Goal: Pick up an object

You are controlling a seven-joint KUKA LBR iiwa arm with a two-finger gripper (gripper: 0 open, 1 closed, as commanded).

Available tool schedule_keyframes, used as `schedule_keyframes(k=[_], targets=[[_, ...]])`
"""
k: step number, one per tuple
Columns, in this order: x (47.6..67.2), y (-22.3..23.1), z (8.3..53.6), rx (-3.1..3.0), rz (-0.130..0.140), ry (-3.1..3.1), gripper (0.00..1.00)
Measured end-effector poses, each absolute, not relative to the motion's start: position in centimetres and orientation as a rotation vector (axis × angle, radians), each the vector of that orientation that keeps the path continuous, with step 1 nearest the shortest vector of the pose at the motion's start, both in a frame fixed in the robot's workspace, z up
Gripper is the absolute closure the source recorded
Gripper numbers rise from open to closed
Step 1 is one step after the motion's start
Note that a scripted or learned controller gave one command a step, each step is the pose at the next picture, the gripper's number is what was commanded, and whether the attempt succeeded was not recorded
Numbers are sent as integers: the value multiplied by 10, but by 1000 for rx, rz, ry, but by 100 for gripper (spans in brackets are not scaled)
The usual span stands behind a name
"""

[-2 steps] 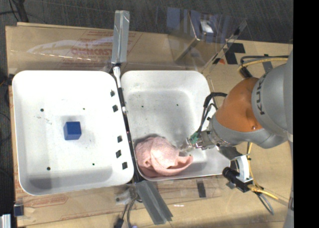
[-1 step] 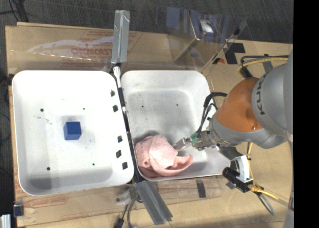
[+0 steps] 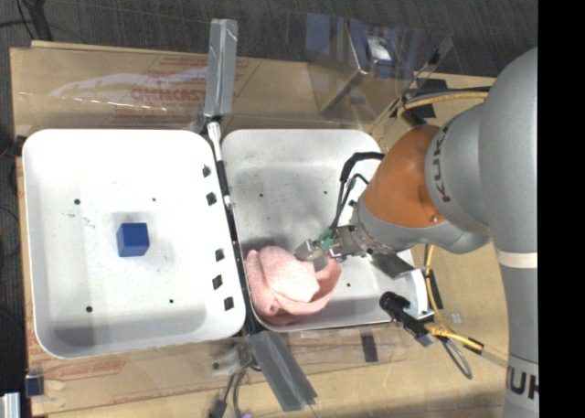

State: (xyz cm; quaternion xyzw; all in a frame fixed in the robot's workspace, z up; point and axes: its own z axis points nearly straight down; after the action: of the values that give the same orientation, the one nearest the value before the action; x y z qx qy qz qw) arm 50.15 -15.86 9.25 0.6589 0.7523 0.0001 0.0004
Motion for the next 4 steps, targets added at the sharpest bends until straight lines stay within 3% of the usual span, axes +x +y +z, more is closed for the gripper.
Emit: schedule_keyframes(k=[1,2,3,4], targets=[[530,-147,106,2106,-3,2335,0],[499,-157,92,1941,0,2472,0],[478,-158,108,1895,0,2508,0],[477,-140,160,1758,1,2604,0]])
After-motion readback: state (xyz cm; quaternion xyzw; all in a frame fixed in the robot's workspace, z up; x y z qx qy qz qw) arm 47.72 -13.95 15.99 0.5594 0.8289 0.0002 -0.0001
